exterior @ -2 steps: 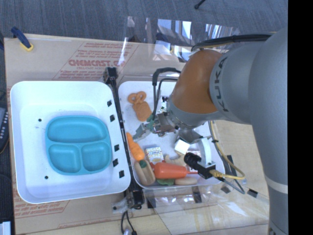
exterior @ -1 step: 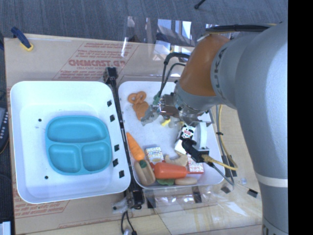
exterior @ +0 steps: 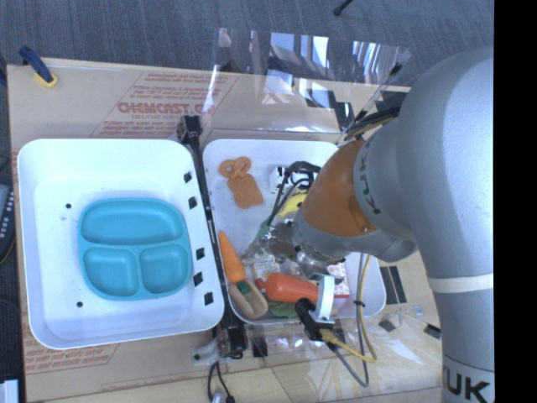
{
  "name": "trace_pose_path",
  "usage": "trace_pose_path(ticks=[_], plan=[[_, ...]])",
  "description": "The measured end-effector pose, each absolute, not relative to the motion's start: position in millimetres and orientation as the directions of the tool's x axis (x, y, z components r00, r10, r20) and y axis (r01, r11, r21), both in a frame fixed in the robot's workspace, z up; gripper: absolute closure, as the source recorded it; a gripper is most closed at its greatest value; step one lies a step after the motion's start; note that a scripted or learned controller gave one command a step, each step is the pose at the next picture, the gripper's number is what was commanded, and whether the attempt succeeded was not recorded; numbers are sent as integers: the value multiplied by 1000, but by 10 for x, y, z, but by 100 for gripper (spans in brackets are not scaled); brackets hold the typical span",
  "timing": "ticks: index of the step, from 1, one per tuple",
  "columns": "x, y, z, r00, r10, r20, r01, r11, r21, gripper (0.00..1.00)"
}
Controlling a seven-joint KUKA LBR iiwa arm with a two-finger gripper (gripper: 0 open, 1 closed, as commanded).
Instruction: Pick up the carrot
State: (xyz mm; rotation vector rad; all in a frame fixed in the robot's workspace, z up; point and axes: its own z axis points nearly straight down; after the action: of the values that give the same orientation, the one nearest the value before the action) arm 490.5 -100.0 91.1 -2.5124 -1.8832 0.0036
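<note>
- A tan rounded thing (exterior: 248,300) lies in the near left corner of the right bin (exterior: 252,151). A dark green piece (exterior: 282,310) is just beside it, against the near wall.
- An orange-red oblong thing (exterior: 289,288) lies crosswise just behind those two. Its right end runs under the robot's wrist.
- The carrot (exterior: 231,259) lies along the right bin's left wall in the near half. Its thin tip points toward the far side and its thick end is close to the tan thing. Nothing covers it.
- The gripper (exterior: 281,246) is low over the middle of the right bin, just right of the carrot and apparently apart from it. It holds nothing that can be seen, and whether it is wide or narrow cannot be told.
- The arm (exterior: 453,183) comes in from the right and bends down over the bin, hiding most of its right half. The orange band faces the camera.
- A yellow thing (exterior: 290,202) shows at the band's left edge, mostly hidden.
- A brown toast-like slice (exterior: 247,194) and an orange pretzel-shaped piece (exterior: 237,168) lie in the far left part of the right bin.
- The left bin (exterior: 42,175) holds a blue divided plate (exterior: 134,246).
- Printed cardboard (exterior: 159,99) lies beyond the bins, with a blue and yellow clamp (exterior: 38,67) at its far left corner.
</note>
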Motion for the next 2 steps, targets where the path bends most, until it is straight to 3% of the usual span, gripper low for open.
trace_pose_path(ticks=[1, 2], plan=[[5344, -765, 1943, 352, 936, 3, 936, -352, 4, 0], [6110, -1318, 2130, 478, 878, -1, 878, -478, 0, 0]])
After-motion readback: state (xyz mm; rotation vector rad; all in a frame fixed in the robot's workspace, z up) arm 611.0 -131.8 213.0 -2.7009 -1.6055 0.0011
